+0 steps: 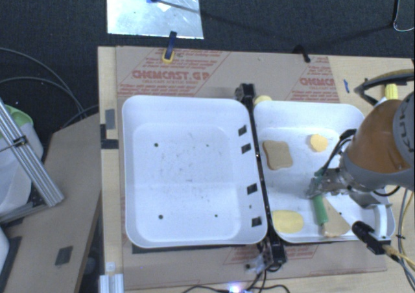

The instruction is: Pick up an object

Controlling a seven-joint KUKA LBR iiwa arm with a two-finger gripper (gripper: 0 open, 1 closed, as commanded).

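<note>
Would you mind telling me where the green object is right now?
The green object lies in the right bin, near its front edge, just below the gripper and right of the yellow oval piece.

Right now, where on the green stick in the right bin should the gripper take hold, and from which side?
Grip the green stick mid-length, coming straight down, fingers across its narrow width. It lies flat and runs roughly top-to-bottom in the right bin, with the gripper at its upper end and a tan piece close by.

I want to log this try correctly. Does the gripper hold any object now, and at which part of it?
It cannot be told. The gripper is down in the right bin at the upper end of the green object, but the view does not settle whether it grips it.
</note>
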